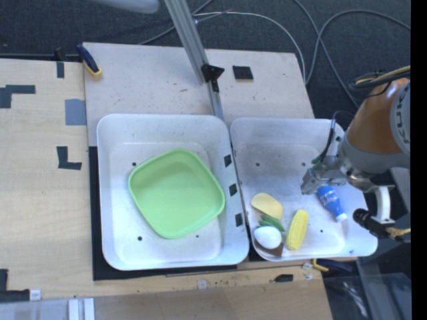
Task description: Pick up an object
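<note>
Two glossy white bins (107, 179); the metal pincer (313, 181), its state unclear, nears a blue bottle (331, 201).

two shallow white bins are sitting side by side on a pale board (187, 79). the left bin (110, 179) is holding a light green square plate (177, 192), lying flat near its middle. a grey metal pole (193, 42) is slanting down to the seam between the bins, with a black clamp (212, 73) on it. a yellow-tipped clip (90, 62) is gripping the board's far left corner. black cables (313, 32) are looping over the dark floor beyond
</note>
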{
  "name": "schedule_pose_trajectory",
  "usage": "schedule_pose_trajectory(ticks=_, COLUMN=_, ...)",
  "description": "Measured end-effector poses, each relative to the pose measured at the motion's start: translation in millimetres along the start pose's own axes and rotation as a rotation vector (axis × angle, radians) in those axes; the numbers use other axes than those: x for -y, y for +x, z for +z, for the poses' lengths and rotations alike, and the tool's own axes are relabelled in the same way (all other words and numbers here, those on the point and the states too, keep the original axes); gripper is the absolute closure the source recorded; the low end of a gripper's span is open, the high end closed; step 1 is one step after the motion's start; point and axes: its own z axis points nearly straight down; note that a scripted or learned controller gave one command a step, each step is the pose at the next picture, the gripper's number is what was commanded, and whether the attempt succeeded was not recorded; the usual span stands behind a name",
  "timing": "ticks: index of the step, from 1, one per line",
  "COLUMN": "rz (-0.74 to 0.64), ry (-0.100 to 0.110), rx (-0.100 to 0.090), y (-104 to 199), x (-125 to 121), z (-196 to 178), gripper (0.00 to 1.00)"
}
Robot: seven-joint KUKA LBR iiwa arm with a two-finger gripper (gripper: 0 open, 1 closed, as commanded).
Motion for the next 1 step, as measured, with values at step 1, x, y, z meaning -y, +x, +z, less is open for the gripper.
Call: schedule_pose_trajectory(ticks=1, rz=-0.001, ry=-0.002, rx=0.000, y=0.3, x=-11.1, z=-51.3, gripper=1.00)
